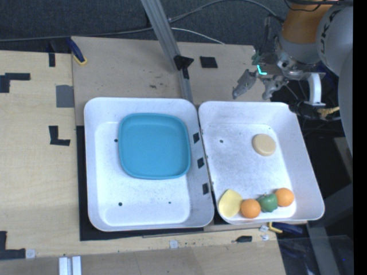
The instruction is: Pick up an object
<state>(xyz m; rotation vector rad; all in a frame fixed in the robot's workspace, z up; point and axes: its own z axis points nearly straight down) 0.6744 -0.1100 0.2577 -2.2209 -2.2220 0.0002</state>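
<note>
Light wooden boards (34, 171) made up the bench, with a darker cardboard-coloured panel (126, 62) laid under two shallow white bins set side by side at the middle of the frame. Dark carpet (86, 7) was seen along the top edge, crossed by a grey metal bar (163, 30) that slanted down to the gap between the bins.

No object was held. The things that could be picked up were all found in the right bin (298, 136). A round beige disc (264, 145) lay alone in the upper right part of that bin, well apart from the rest. Along the lower edge a row of four was seen: a pale yellow piece (230, 203) at the left, an orange ball (250, 208) touching it, a green item (267, 203) next, and a second orange ball (284, 197) at the right end.

The gripper (256, 86) was placed at the upper right of the frame, above the far rim of the right bin and outside it. Its two fingers were spread wide apart, with nothing between them. An orange band (307, 10) was seen on the grey arm above it.

The left bin (100, 199) held a square blue plate (153, 146) with rounded corners, lying flat in its upper half. Black tape marks (57, 135) were scattered over the boards at the left.
</note>
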